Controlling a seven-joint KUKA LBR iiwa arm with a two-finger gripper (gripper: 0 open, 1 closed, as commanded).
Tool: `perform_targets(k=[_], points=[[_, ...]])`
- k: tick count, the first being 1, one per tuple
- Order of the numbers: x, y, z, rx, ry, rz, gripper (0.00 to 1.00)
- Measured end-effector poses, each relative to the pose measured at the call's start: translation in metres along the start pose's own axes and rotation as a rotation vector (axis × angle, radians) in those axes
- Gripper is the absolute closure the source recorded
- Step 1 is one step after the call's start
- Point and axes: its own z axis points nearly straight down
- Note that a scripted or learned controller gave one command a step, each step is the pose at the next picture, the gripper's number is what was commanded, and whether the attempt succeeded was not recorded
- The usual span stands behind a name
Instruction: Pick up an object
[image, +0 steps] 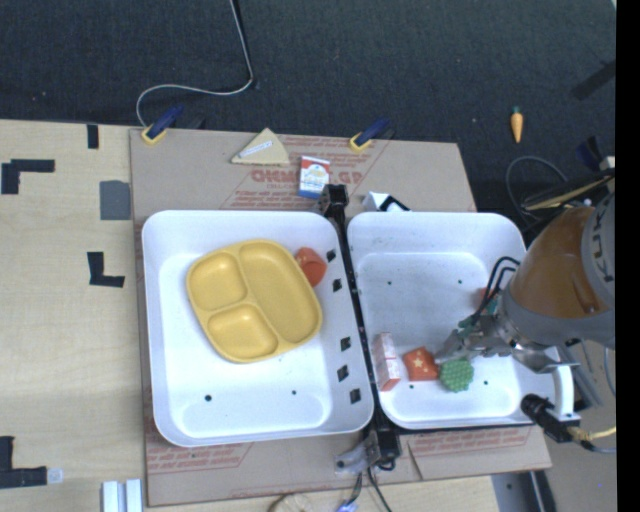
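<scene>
One yellow tray (255, 298), one red ball (312, 265), hand (462, 345) over green toy (457, 375), grip state untellable.

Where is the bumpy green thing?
The bumpy green thing lies in the right bin, near its front edge, right beside an orange block and just below the gripper.

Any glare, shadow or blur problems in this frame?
Camera view: even light, no glare on the white bins; soft shadow beside the yellow tray; overall slightly soft, and the end effector above the green object is too blurred to read.
</scene>
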Motion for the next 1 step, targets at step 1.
perform_targets(k=[1], points=[[0.0696,0.0486,-0.0545,0.006,0.003,-0.003,1.00]])
